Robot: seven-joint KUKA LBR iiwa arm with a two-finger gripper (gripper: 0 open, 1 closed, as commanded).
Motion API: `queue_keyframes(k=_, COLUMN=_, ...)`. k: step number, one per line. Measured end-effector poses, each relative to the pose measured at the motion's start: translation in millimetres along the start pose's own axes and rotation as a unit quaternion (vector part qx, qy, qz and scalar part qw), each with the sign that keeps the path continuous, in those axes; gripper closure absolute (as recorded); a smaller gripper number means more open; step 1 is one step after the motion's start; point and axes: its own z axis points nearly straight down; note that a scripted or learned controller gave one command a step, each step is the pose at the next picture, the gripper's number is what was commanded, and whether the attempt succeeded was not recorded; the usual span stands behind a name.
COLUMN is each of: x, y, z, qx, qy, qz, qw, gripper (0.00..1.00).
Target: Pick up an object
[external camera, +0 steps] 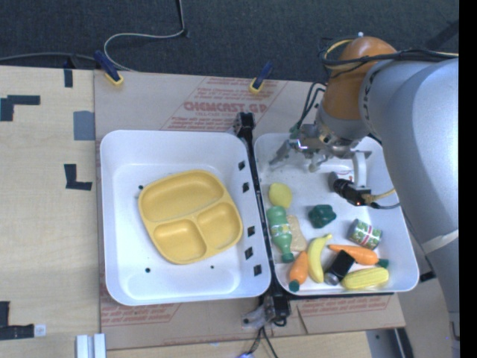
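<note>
Yellow divided tray (pixel 191 215) lies in left bin (pixel 119 200); toy foods fill right bin (pixel 399 267).

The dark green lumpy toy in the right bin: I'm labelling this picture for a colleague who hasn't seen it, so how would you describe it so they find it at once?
Start at the right shallow white bin, the one crowded with toy food. The small dark green lumpy toy lies near the bin's middle, apart from the rest, right of the round yellow lemon toy and left of the small green-labelled can. It is the only dark green, bumpy piece.
</note>
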Motion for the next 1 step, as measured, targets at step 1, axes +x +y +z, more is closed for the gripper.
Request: queue_keyframes(k=1, x=-57.3, y=-77.2, z=2.3, qx=0.002, qy=0.000, qz=0.001, qw=1.0000, gripper=0.00)
